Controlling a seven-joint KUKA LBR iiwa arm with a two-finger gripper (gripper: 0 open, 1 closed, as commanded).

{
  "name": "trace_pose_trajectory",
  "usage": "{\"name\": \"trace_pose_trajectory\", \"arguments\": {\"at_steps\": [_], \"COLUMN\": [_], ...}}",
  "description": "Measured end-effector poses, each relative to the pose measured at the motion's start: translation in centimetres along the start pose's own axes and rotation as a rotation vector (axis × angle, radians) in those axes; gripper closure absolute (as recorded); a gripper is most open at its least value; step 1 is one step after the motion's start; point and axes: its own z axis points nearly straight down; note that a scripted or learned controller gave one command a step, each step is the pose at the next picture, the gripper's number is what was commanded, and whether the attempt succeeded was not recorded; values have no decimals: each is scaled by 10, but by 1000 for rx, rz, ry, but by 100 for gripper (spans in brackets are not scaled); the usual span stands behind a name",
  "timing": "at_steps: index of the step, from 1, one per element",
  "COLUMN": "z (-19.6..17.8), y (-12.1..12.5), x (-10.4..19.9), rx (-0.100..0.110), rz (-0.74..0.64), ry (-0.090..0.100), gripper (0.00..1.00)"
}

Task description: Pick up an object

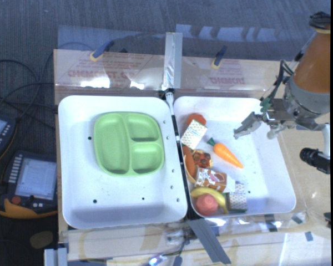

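Found carrot (pixel 227 154) lying flat on the floor of the right bin (pixel 283 176), roughly mid-bin. Looked like a toy: bright orange tapered body, small green stub at the upper-left end, tip aimed lower right. Lay clear of anything on its right side, just off the clutter on its left.

Spotted gripper (pixel 258 131) up and to the right of the carrot, near it but apart, over bare bin floor. Read the fingers (pixel 245 128) as spread, nothing between them, one pointing down-left towards the carrot. Saw arm's orange band (pixel 316 60) further up-right of the carrot.

Logged the rest of the pile left of the carrot, against the bin's left wall:
- yellow-and-white checked packet (pixel 193 133) up-left of the carrot, over a red item (pixel 196 118); couldn't identify the red item
- red-brown printed snack packs (pixel 210 176) just below-left of the carrot
- banana (pixel 200 192) and a reddish round fruit (pixel 206 204) further below, touching each other
- small dotted packet (pixel 238 195) below the carrot

Noted left bin (pixel 72 165) well left of the carrot, holding a green divided plate (pixel 127 143), three compartments. Saw tan table (pixel 311 148) right of the carrot, past the bin rim.
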Motion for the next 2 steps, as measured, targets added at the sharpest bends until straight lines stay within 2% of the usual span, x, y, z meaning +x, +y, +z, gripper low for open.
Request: {"name": "trace_pose_trajectory", "arguments": {"at_steps": [1,2], "z": [176,189], "y": [49,41], "x": [-12,-20], "rx": [-11,-12], "rz": [374,429], "ry": [3,5], "gripper": [0,0]}}
